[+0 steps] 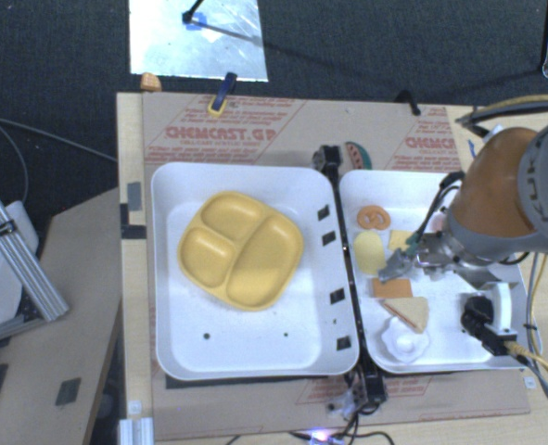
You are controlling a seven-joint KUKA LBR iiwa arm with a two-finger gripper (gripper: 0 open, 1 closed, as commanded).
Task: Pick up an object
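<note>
White piece (401, 344) — below the end effector (396, 265) — beside sandwich wedge (409, 312).

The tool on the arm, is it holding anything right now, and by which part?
Cannot be told. The tool sits low over the pale yellow piece and orange slice in the right bin.

Two bins (162, 248), one yellow plate (241, 249)
</note>
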